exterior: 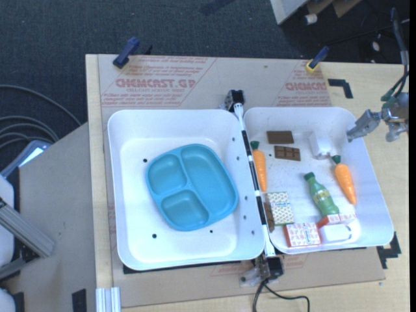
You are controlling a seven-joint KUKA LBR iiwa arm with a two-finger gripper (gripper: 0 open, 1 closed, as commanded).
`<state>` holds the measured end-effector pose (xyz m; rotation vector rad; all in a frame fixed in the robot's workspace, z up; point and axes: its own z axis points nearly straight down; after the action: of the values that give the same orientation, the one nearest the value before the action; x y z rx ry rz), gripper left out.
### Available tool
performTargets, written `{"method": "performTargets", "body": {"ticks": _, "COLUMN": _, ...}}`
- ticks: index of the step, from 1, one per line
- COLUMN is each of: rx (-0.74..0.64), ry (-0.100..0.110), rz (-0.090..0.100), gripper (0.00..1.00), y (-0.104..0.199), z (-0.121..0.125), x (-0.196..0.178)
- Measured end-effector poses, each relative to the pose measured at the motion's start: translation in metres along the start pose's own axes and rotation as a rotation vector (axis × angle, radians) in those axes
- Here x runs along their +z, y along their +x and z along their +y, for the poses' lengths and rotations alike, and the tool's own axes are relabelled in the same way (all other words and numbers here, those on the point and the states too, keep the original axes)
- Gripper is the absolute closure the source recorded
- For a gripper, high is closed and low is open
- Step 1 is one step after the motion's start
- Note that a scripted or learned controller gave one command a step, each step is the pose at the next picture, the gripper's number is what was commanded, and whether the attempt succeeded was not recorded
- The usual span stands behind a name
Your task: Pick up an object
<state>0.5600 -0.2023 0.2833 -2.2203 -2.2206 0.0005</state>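
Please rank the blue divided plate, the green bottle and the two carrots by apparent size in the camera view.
1. Blue divided plate, by far the largest.
2. Green bottle.
3. Left carrot and right carrot: alike; bottle barely larger.

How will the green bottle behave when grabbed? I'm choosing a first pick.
The green bottle lies on its side, so it would probably roll if nudged. Its rounded, glossy-looking body may slip between fingers. It looks like a small toy, likely light.

Arm cut off by right edge; gripper [364, 126] small and blurred, finger state can't be told. Small white item [321, 144] near right bin's back wall too indistinct to ID. Print on box [301, 234] unreadable.
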Motion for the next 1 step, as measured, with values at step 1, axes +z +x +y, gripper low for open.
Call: {"method": "performTargets", "body": {"ticks": 1, "rx": 0.001, "ry": 0.002, "rz": 0.0, "gripper": 0.0, "y": -0.0172, "z": 0.0065, "x": 0.1341}}
